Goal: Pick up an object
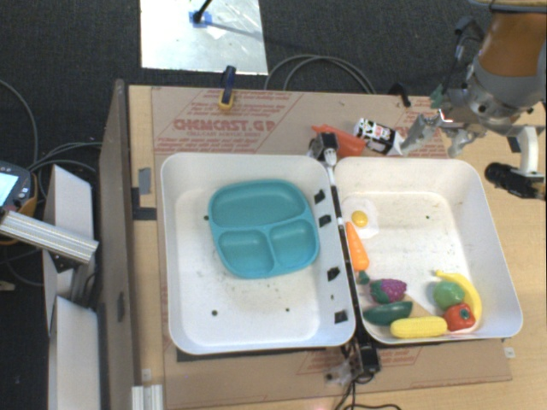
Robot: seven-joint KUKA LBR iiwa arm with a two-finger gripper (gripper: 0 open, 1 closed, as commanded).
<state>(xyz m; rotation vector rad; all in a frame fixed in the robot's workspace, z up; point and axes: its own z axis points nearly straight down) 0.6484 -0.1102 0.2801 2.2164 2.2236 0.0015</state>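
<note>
Yellow corn [417, 326] at right bin's [491, 220] front wall, beside tomato [460, 316], banana [462, 289], green pepper [446, 295], red "CHEMCAST GP" printed on board [256, 114], gripper [436, 137] above bin's far rim, jaws spread, empty, well apart from toys.

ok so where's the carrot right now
The carrot lies in the right bin, tight against its left wall by the divider, just below the fried egg and above the purple vegetable.
</note>
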